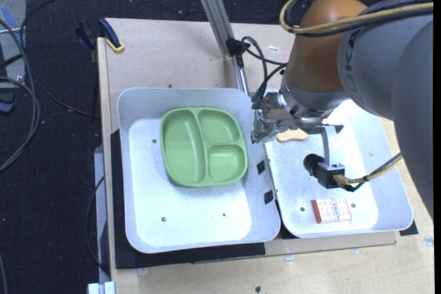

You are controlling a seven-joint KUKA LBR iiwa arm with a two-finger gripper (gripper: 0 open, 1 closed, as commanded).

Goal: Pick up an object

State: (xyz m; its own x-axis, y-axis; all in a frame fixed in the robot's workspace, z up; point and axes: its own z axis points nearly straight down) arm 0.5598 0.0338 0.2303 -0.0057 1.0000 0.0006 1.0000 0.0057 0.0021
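My gripper (264, 126) hangs low over the left edge of the right bin (386, 217), close to the wall between the two bins. The grey wrist and the orange band above it cover most of it. A small flat peach-coloured object (292, 137) lies in the right bin just to the gripper's right, partly under the wrist. Whether the gripper touches it cannot be made out. A small red and white box (332, 210) lies near the front of the same bin. A green divided plate (204, 147) rests in the left bin (145, 217).
A black part (321, 169) with a yellow plug and a cable hangs over the middle of the right bin. A slanted metal pole (213, 3) rises behind the bins. A blue and yellow clamp (110, 36) sits at the bench's far left corner.
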